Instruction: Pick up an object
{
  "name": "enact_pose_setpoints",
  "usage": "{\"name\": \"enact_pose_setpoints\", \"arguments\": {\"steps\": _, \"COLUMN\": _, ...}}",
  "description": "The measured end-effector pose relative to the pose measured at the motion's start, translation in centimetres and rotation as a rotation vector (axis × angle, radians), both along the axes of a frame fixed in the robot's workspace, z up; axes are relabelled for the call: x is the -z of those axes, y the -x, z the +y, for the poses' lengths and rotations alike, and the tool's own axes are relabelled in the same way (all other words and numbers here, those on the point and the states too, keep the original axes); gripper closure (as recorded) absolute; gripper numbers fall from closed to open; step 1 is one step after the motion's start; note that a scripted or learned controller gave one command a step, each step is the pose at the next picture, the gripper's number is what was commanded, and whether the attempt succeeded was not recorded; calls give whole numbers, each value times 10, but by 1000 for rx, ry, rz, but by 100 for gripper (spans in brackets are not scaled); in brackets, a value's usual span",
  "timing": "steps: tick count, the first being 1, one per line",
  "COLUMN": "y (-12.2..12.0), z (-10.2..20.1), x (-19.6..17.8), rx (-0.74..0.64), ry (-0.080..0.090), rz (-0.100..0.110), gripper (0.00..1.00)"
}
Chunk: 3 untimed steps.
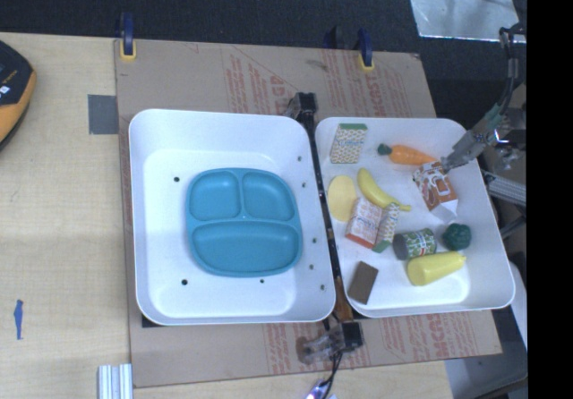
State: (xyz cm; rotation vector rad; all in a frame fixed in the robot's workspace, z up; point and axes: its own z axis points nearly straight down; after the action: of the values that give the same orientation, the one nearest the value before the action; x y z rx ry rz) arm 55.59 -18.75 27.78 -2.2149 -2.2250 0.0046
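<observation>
Two shallow white plastic bins are set side by side on brown cardboard (pixel 224 75), glossy, with rounded corners. In the left bin (pixel 152 290) one matte blue plate (pixel 243 221) is seen, moulded with three compartments.

In the right bin (pixel 488 290) nine small items are counted:
- one orange carrot (pixel 407 155), tapered
- one yellow banana (pixel 380 191), curved
- one pale yellow round piece (pixel 341 197)
- one yellow squash-like piece (pixel 435 267), smooth
- one dark green lumpy piece (pixel 457 234)
- one green-labelled can (pixel 414 244), lying on its side
- one printed flat packet (pixel 348 142) and one red-and-white packet (pixel 372 223)
- one dark brown flat rectangle (pixel 362 282)

The gripper (pixel 445 165) is seen at the right bin's far right side, its thin metal tip touching a small orange-and-white carton (pixel 435 186), just beside the carrot. Finger state cannot be told (too small and blurred), and the carton is not shown between them.
</observation>
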Motion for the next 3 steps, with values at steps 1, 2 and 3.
{"name": "enact_pose_setpoints", "arguments": {"steps": 1, "y": 48, "z": 55, "x": 120, "rx": -1, "ry": -7, "rz": 14, "gripper": 0}}
{"name": "enact_pose_setpoints", "arguments": {"steps": 2, "y": -9, "z": 38, "x": 186, "rx": -4, "ry": -2, "rz": -3, "gripper": 0}}
{"name": "enact_pose_setpoints", "arguments": {"steps": 3, "y": -9, "z": 37, "x": 171, "rx": -4, "ry": 0, "rz": -7, "gripper": 100}}
